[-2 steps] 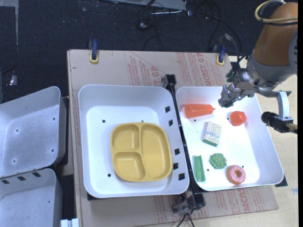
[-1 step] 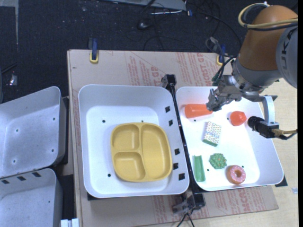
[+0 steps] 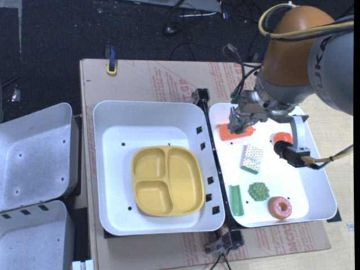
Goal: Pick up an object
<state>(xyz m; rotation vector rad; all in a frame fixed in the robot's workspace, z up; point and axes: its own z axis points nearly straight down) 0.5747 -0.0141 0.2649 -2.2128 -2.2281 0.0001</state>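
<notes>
The arm (image 3: 315,55) reaches in from the right and hangs over the right bin (image 3: 320,204), its gripper (image 3: 241,124) low over the bin's far left corner, right above a flat orange piece (image 3: 228,133). From here I cannot tell how the gripper is set or whether it has hold of anything. Nearer in the same bin lie a speckled white block (image 3: 251,158), a green broccoli floret (image 3: 259,191), a green stick (image 3: 235,199) and a pink donut (image 3: 280,207), all apart from one another. The left bin (image 3: 112,151) holds a yellow divided plate (image 3: 167,180). Both bins sit on the counter (image 3: 146,75).
</notes>
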